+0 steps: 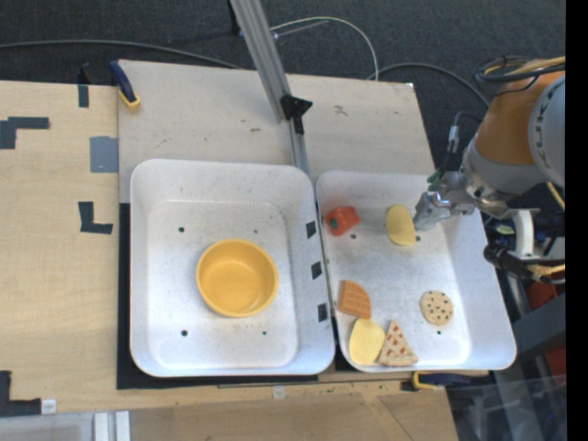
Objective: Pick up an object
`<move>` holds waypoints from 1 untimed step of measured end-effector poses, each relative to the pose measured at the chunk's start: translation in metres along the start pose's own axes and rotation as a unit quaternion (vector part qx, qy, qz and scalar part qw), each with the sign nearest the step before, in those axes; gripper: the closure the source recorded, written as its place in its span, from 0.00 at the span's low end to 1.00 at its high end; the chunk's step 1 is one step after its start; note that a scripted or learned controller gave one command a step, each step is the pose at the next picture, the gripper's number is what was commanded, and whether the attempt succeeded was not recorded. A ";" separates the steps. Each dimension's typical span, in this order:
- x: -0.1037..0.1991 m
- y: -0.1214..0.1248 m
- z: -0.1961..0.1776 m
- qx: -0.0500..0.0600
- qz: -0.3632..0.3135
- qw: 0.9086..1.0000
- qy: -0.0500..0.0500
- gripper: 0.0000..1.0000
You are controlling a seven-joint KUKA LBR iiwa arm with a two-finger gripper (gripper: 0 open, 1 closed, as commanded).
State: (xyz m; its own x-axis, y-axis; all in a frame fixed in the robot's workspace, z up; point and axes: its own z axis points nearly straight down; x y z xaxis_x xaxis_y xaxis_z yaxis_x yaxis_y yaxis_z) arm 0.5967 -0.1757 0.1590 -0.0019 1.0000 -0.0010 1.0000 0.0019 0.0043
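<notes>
Likely to skid the rounded yellow piece (400, 225) sideways instead of gripping it, fingertips meeting its right edge off-centre. Low in frame, lower right bin (478, 338): cheese slab (366, 342), pizza wedge (397, 345), cookie (436, 308). Higher, yellow piece just left of gripper (425, 213), touching or nearly. Finger spread: cannot tell

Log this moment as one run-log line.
stage: reaching | gripper: beside yellow piece, right bin | grasp: unconfirmed | left bin: yellow bowl
</notes>
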 end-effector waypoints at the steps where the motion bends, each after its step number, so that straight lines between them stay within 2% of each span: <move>1: 0.004 0.008 -0.060 0.000 0.000 1.000 0.000 1.00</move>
State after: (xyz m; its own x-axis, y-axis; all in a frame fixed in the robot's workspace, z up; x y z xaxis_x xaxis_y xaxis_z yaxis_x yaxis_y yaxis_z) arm 0.6046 -0.1718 0.2193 -0.0024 1.0000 -0.0015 1.0000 0.0024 0.0049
